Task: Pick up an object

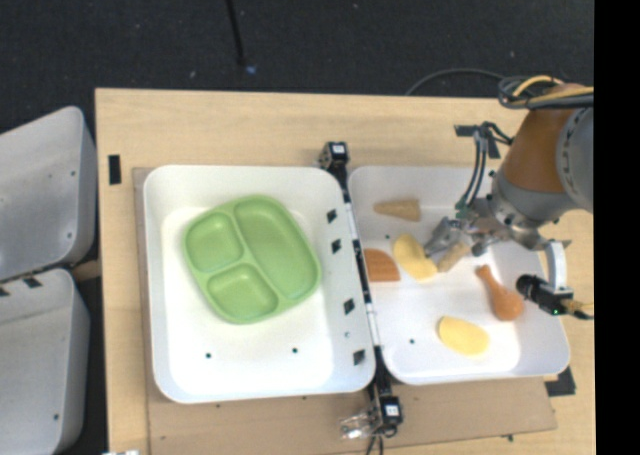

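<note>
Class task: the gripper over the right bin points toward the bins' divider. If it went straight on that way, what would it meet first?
Most likely the pale yellow food piece just ahead of the gripper; depth is unclear from above.

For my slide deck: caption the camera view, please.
Arm's end effector beside a yellow piece in the right bin; green tray in the left.

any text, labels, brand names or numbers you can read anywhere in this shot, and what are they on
None can be read. The green divided plate, both white bins, the food pieces and the arm show no lettering. Small black tags along the bin divider are too small to tell.
</note>
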You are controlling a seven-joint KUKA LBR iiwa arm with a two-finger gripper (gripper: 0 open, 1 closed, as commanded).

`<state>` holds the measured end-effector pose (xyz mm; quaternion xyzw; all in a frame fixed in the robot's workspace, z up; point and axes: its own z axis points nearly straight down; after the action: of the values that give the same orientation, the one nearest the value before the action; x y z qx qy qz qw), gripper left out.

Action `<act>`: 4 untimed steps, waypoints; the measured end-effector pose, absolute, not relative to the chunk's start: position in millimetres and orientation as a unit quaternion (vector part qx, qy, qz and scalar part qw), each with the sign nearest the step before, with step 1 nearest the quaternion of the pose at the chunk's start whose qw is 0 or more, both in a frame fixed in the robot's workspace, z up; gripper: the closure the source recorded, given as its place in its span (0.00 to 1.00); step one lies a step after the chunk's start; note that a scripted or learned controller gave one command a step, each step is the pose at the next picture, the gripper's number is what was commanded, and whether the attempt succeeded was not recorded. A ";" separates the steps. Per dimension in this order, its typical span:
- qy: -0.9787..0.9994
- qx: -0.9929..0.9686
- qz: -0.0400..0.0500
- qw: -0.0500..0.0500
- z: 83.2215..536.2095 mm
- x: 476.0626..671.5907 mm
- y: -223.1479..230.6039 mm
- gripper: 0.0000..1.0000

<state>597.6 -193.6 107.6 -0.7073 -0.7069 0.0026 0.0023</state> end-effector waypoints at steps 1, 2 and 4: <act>-0.706 -0.708 0.002 0.000 99.0 597.5 -194.9 0.00; -0.706 -0.708 0.001 0.000 109.1 598.5 -195.5 1.00; -0.708 -0.706 -0.001 -0.003 233.4 600.8 -204.0 1.00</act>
<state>600.8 -204.0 233.4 -0.7059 -0.7084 -0.0010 -0.0030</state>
